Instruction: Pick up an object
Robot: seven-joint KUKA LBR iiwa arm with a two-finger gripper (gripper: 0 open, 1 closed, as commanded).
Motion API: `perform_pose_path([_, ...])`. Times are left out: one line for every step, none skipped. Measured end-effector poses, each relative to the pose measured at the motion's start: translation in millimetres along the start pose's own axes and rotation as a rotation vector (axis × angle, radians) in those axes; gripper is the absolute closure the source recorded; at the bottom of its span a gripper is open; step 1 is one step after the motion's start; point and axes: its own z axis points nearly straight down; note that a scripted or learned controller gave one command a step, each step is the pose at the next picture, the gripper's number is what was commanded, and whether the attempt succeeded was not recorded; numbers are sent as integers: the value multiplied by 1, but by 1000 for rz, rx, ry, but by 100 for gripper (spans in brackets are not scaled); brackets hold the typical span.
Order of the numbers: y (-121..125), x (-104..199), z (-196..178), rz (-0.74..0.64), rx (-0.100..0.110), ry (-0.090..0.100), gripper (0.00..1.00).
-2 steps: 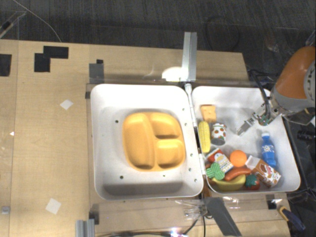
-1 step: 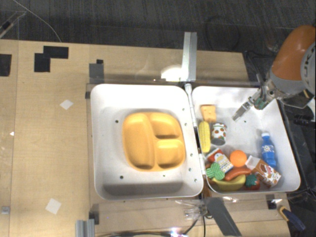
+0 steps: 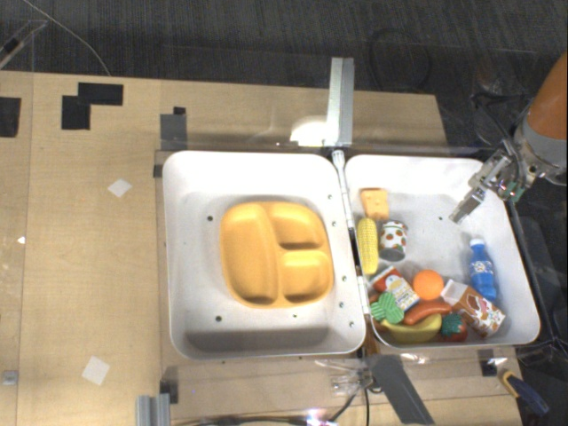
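Gripper (image 3: 468,206) hung over right bin (image 3: 426,174), above blue bottle (image 3: 482,268); finger spread impossible to judge, nothing seen held.

**Our count of the bench**

We count two bins (image 3: 177,238), one yellow tray (image 3: 271,251), one corn cob (image 3: 366,245), one cheese wedge (image 3: 374,202), one blue bottle (image 3: 482,269), one orange (image 3: 428,284), one banana (image 3: 413,330) and one carton (image 3: 479,311).
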Motion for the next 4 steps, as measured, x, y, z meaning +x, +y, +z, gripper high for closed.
perform_pose_path([1, 1, 1, -1, 0, 2, 0])
perform_pose_path([42, 88, 88, 83, 0, 4, 0])
perform_pose_path([108, 45, 92, 252, 0, 3, 0])
perform_pose_path([163, 63, -15, 242, -12, -4, 0])
